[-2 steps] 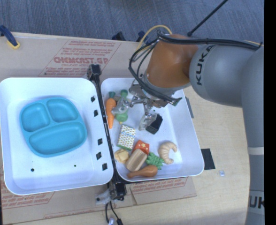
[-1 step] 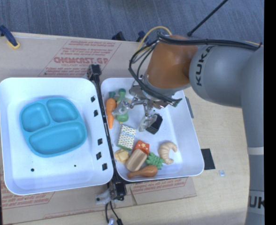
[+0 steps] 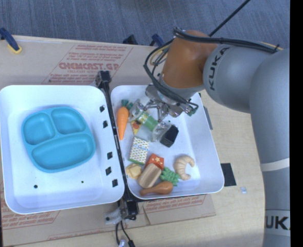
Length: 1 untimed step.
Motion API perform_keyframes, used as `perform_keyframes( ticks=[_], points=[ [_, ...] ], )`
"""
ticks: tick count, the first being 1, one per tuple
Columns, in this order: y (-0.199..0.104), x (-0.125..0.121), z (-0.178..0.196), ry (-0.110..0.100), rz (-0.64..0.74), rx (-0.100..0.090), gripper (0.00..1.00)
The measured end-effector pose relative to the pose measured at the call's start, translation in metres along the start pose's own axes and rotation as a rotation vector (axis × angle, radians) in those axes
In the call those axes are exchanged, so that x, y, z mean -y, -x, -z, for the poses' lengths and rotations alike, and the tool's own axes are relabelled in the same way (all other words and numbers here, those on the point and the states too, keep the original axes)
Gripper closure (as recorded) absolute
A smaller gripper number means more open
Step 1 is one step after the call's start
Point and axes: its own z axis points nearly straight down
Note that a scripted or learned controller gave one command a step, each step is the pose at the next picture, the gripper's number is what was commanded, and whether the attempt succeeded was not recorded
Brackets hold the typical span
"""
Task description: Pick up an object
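A small green piece [image 3: 148, 121] lies just under my claw [image 3: 154, 118]; beside it an orange carrot [image 3: 122, 122] lies lengthwise, tip toward the front; nearer the front sit a checkered box [image 3: 139, 150], a pale croissant [image 3: 184, 166] and a brown sausage [image 3: 156, 189].

There are two white bins, a left bin [image 3: 12, 179] and a right bin [image 3: 203, 153]. There is one blue plate [image 3: 59, 138]. There is one carrot [image 3: 122, 121], one croissant [image 3: 184, 166], one checked packet [image 3: 139, 151], one red block [image 3: 155, 161], one bread roll [image 3: 149, 175], one brown sausage [image 3: 156, 189] and one green leafy toy [image 3: 169, 176].

Robot lab: KUKA arm [image 3: 244, 81], cardboard-topped bench [image 3: 89, 60] w/ clamp [image 3: 10, 40].
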Motion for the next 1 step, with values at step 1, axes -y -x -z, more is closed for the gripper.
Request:
perform_keyframes(
  ticks=[1],
  points=[
    [0.0061, -0.0005, 0.0121, -0.009, -0.002, 0.023, 1.00]
  ],
)
